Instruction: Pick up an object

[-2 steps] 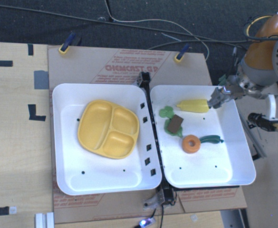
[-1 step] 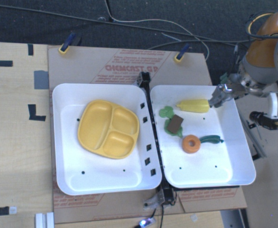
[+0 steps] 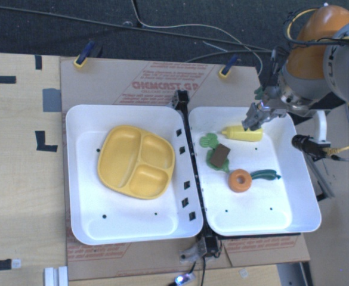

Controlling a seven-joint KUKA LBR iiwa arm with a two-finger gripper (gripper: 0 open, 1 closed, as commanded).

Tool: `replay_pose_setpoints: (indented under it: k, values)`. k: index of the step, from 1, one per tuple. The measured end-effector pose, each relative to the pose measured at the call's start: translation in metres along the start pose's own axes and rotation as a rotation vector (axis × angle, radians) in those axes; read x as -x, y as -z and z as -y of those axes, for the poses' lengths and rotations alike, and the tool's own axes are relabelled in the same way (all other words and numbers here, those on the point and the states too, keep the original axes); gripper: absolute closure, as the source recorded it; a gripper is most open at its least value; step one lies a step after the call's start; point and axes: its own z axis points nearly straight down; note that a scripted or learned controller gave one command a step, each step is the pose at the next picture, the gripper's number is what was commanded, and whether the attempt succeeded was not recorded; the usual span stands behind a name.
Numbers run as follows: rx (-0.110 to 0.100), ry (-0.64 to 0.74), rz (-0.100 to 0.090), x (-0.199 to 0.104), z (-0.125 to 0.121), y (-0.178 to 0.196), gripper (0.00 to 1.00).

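The right bin (image 3: 293, 216) holds a yellow bottle-shaped toy (image 3: 243, 134) lying on its side near the back. A green toy with a brown block (image 3: 217, 154) lies to its left, an orange ring (image 3: 240, 180) toward the middle, and a teal piece (image 3: 265, 174) beside the ring. My gripper (image 3: 252, 121) hangs over the right end of the yellow toy, just above or touching it. The dark fingers (image 3: 249, 124) point down and left; their spread is not clear.
The left bin (image 3: 82, 213) holds a yellow divided plate (image 3: 136, 161). A black clip rail (image 3: 189, 165) joins the two bins. Cables run across the dark floor behind. Yellow and blue clamps (image 3: 84, 55) hold the cardboard under the bins.
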Motion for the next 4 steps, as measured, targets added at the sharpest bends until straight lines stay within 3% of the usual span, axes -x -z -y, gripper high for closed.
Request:
replay_pose_setpoints:
  k: [4]
  values:
    - [-0.002,0.000,0.001,-0.215,-0.021,-0.006,1.00]
